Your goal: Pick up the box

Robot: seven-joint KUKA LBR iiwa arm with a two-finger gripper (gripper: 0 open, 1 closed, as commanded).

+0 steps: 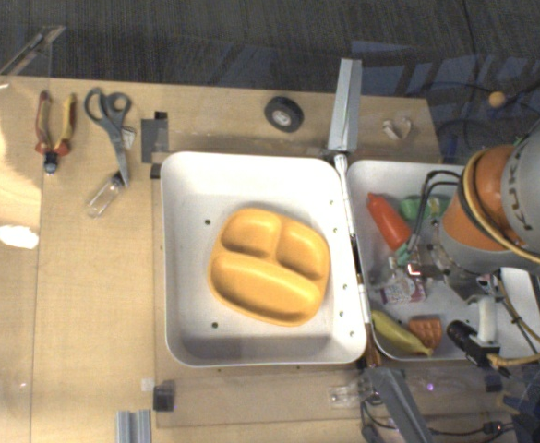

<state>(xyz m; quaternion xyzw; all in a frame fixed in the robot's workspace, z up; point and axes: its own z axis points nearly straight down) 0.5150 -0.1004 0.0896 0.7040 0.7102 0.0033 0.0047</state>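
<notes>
Viewed from above at a slant: grey arm with its orange band, reaching in from the right over the right bin. Gripper low inside that bin, toward its left wall, amid a tangle of cables (clenched or released, impossible to tell from this angle). Just to the near-left of the gripper, and apparently touching it, a small printed box, crumpled-looking, lying on the bin floor close to the left wall. Not visibly grasped.

Sharing the right bin: a red-orange carrot-like piece on the far side of the box, a banana along the near-left corner, and a brown block just right of the banana.

In the left bin, a yellow moulded tray with three rounded sections, set roughly in the middle.

On the wooden bench, far left: red-handled pliers and grey scissors, side by side. Farther right along the far edge, a dark roll of tape.
</notes>
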